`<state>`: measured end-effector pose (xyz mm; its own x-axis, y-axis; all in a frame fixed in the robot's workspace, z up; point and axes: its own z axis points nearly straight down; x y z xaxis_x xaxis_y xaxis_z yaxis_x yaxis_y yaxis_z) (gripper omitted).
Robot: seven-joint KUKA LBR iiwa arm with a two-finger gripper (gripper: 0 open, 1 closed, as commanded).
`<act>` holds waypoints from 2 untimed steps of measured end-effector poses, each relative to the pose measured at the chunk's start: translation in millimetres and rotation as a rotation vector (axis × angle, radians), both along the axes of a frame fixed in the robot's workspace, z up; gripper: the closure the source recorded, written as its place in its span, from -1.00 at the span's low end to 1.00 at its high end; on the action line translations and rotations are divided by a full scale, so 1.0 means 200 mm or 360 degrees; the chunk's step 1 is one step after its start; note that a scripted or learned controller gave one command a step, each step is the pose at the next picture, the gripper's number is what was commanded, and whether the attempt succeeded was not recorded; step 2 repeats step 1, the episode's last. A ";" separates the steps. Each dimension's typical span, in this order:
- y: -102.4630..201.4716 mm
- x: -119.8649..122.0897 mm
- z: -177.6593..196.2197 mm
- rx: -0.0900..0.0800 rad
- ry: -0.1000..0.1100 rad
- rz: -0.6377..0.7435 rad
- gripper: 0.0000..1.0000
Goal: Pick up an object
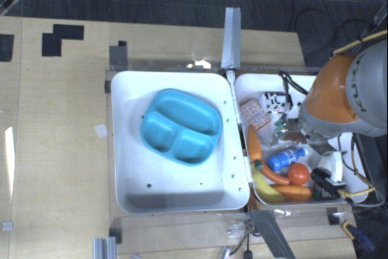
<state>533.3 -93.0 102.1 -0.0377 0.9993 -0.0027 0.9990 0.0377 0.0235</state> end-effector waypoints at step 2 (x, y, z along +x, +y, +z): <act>0.57 0.12 0.42 0.0005 0.0028 -0.0069 1.00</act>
